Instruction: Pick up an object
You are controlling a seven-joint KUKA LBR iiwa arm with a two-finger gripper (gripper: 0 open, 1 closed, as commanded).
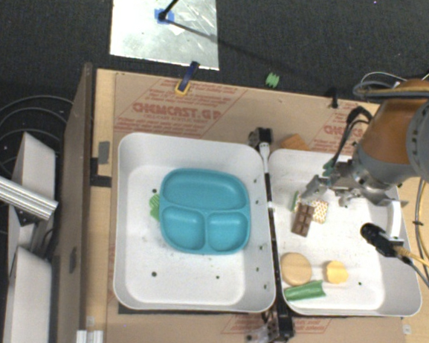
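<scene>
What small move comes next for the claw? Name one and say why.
Probably ease the claw down toward the brown checkered block in the right-hand bin: it lies nearest the claw, apart from the tan disc.

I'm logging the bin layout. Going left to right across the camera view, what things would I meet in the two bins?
green piece → blue divided plate → tan disc → yellow piece
</scene>
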